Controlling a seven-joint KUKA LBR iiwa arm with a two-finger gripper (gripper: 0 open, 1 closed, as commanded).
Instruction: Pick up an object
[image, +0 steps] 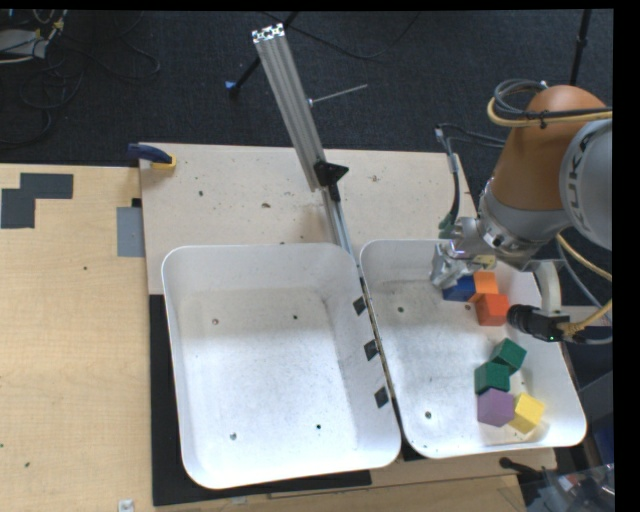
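- White plastic makes up both bins on the worktop (90, 330); the left bin (200, 290) lies at the far left of the scene, well apart from the blue block.
- Next, the right bin (420, 420) holds every block, all of them gathered along its right side.
- At that bin's far right corner the jaws (452, 268) hang low, touching or just above the blue block (459, 289), which lies directly under them and a little toward the near side.
- Whether the jaws are parted or pressed together I cannot tell; the metal tips blur into the block, and nothing is plainly seen between them.
- An orange block (489, 300) sits just right of the blue block, touching or almost touching it, so I judge the blue one the likeliest target and the orange neighbour the thing most apt to be nudged.
- Nearer the camera than the blue block lie two green blocks (498, 367), then a purple block (494, 407) and a yellow block (527, 412), all well apart from the jaws.
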